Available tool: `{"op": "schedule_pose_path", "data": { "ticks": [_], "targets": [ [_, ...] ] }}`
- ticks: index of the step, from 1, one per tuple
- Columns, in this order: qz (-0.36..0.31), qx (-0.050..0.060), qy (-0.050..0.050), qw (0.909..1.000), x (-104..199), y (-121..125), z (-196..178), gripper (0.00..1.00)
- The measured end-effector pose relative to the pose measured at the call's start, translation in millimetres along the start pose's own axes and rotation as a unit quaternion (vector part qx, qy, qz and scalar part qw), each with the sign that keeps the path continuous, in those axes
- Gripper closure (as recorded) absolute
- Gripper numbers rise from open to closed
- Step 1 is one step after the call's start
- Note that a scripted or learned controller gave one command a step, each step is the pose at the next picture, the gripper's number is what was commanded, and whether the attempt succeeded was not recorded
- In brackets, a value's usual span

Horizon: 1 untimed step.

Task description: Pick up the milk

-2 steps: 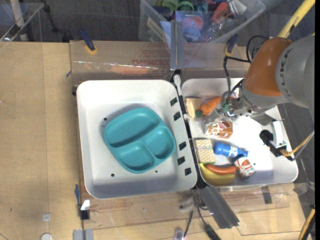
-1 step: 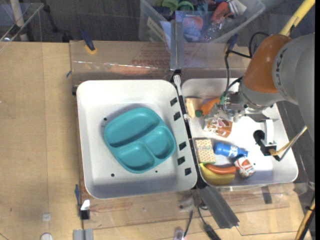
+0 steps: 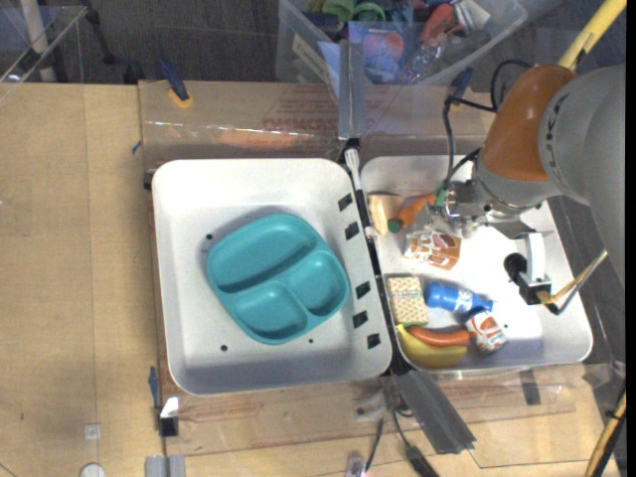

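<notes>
Milk carton (image 3: 434,248) lies unlifted in right bin (image 3: 566,341). My gripper (image 3: 455,210) hovers at its 12 o'clock; grip state indeterminable. Pick pending.

The milk (image 3: 434,249), a small orange-and-white carton, lies tipped in the right bin (image 3: 566,311).

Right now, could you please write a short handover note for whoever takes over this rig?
Gripper: low over the back of the right bin; finger state unclear, nothing seen held.
Milk: probably the small carton just in front of the gripper, lying in the bin. A second small carton lies at the front, by the banana and blue bottle.
Left bin: teal tray.
Done: arm is near the carton.
Left: grasp the milk and lift it.
</notes>
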<state>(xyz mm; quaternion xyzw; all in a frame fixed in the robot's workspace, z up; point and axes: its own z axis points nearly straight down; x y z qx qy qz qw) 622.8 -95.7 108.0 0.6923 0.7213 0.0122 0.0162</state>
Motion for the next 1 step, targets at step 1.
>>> {"op": "schedule_pose_path", "data": {
  "ticks": [1],
  "targets": [
    [0.039,0.001,0.003,0.9992,0.3,3.2,0.4,0.00]
  ]
}}
